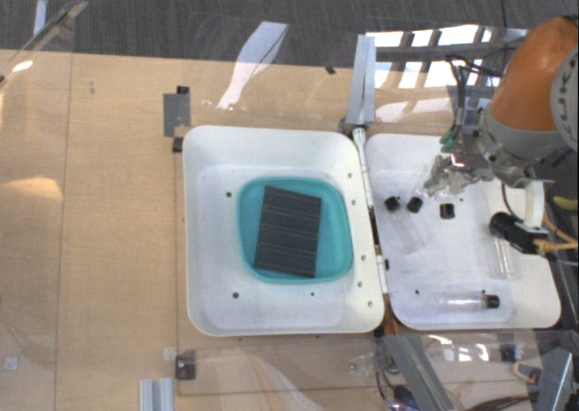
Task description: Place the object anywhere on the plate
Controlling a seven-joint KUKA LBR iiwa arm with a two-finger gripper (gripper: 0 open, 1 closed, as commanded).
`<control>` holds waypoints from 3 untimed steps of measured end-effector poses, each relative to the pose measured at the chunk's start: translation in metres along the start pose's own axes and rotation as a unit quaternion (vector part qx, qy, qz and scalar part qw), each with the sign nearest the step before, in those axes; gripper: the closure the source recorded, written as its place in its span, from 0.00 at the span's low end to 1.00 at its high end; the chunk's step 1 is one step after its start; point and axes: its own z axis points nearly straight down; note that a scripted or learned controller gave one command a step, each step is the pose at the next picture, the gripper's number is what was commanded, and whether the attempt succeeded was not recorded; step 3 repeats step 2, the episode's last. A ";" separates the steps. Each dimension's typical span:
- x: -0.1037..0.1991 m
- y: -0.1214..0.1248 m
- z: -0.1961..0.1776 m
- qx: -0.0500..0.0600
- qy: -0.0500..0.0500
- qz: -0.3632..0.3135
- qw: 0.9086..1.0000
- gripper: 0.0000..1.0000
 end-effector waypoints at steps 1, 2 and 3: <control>0.115 -0.006 -0.024 0.000 0.001 0.002 1.000 1.00; 0.115 -0.006 -0.024 0.000 0.001 0.002 1.000 0.00; 0.115 -0.006 -0.024 0.000 0.001 0.002 1.000 0.00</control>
